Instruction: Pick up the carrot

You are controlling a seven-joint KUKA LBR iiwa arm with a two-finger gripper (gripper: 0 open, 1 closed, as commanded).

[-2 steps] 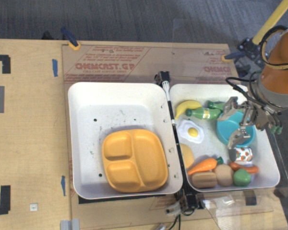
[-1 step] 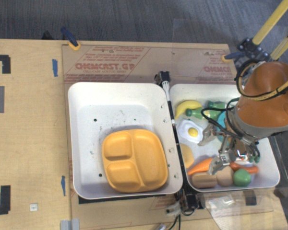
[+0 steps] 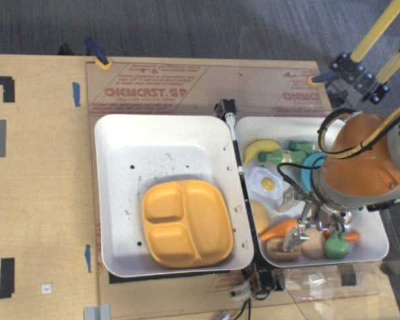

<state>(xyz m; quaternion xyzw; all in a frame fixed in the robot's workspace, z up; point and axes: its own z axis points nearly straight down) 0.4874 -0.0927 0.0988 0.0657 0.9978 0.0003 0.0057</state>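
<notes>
The carrot is an orange toy lying near the front of the right bin, pointing left towards the bin's inner wall. My gripper is down in that bin at the carrot's right end, right against it. The arm's orange band hangs over the bin's right half and hides what lies under it. The view does not make clear whether the carrot is between the jaws.
The right bin also holds a banana, a green bottle, a fried egg, a beige piece and a green toy, crowded around the gripper. In the left bin lies a yellow divided plate.
</notes>
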